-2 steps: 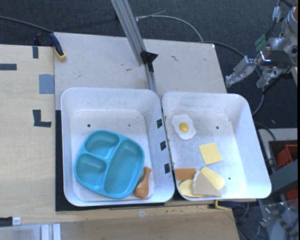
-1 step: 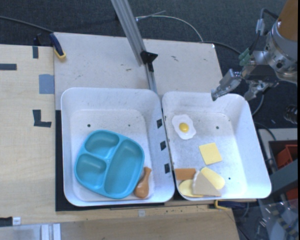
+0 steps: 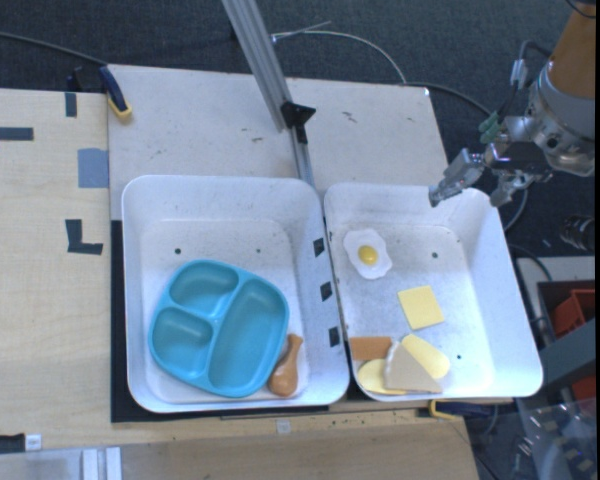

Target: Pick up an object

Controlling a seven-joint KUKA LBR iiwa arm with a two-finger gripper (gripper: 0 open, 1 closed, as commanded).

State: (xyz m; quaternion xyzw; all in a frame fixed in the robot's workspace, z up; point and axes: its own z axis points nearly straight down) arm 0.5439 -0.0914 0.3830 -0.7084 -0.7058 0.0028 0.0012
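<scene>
My gripper (image 3: pixel 476 189) hangs over the far right corner of the right bin (image 3: pixel 500 268), open, with nothing between its fingers. Below and left of it lies a toy fried egg (image 3: pixel 366 254). A flat yellow cheese square (image 3: pixel 420 307) rests nearer the bin's middle. At the front of that bin an orange-brown block (image 3: pixel 370 348) sits beside a tan wedge (image 3: pixel 410 368) that lies on a yellow piece (image 3: pixel 432 358).
The left bin (image 3: pixel 140 268) holds a blue divided plate (image 3: pixel 220 326) and a brown drumstick (image 3: pixel 288 366) at the plate's right edge. A grey metal bar (image 3: pixel 255 43) slants in from the top toward the gap between the bins.
</scene>
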